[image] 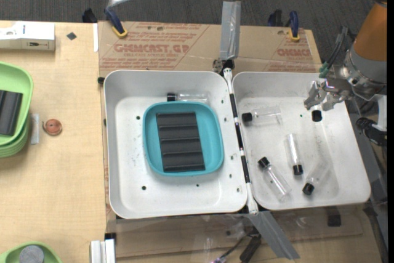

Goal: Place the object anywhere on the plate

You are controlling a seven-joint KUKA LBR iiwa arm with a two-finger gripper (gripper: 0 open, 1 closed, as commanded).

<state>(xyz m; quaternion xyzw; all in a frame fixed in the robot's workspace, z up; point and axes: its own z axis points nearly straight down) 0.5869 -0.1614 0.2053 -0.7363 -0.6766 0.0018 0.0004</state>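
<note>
Camera view. The teal plate (pixel 183 138), bearing a black ribbed insert (pixel 180 140), lay at the centre of the left bin (pixel 123 151); no vial rested on it, so the placement remained to be done. The gripper (pixel 321 97) hung at two o'clock in the right bin (pixel 345 188), a black-capped vial (pixel 316 114) directly beneath it; whether it was clasping that vial could not be told. Further clear vials with black caps lay loose in the right bin: one (pixel 261 114) at ten o'clock, one (pixel 293 154) near centre, one (pixel 272 174) at seven o'clock and one (pixel 314 183) at five o'clock. Another vial (pixel 188 97) lay in the left bin at twelve o'clock, just beyond the plate's rim.
</note>
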